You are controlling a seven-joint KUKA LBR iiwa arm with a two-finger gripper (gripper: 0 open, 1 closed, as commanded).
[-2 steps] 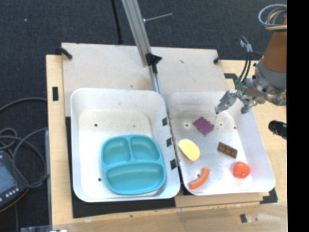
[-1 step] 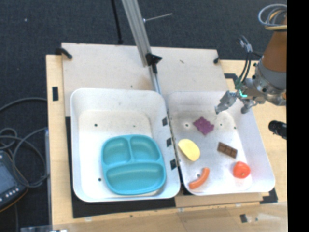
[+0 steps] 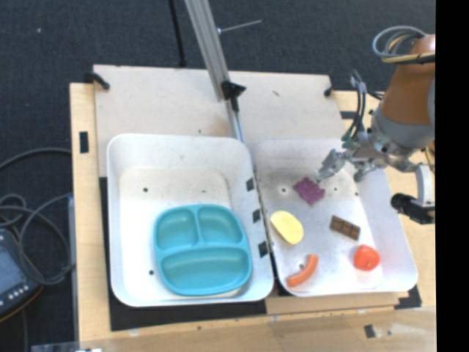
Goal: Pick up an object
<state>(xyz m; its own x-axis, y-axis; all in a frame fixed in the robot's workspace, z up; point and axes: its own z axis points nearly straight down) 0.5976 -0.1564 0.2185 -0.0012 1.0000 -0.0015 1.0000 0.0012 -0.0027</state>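
Nearest us sits the orange sausage (image 3: 303,270), well below our gripper (image 3: 343,165), whose fingers stand apart, holding nothing. Just beneath its left finger lies the purple block (image 3: 309,191), apart from it.

5 objects scatter the right bin (image 3: 388,218); bare floor lies between them.

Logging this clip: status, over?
Gripper above right bin, holding nothing. Purple block nearest, just below-left of it. Nothing in the way.
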